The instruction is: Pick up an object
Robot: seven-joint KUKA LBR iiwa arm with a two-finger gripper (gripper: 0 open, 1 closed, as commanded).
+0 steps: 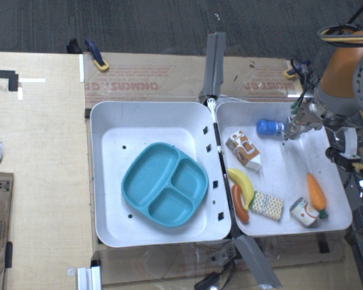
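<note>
My gripper (290, 130) hangs over the back of the right bin (287, 175), just right of a blue bottle (269, 127) that lies on its side; its tip is close to the bottle's end. Whether the bottle is between the fingers cannot be made out. Further forward in the same bin lie a brown and white carton (242, 149), a banana (242, 185), a red sausage (239, 204), a patterned cracker packet (266, 205), an orange carrot (316, 191) and a small white can (305, 212).
The left bin (109, 162) holds a blue divided plate (164, 184). A grey divider post (215, 65) stands between the bins at the back. Yellow and blue clamps (95, 55) sit on the cardboard behind. The arm's orange band (340, 71) is at the right edge.
</note>
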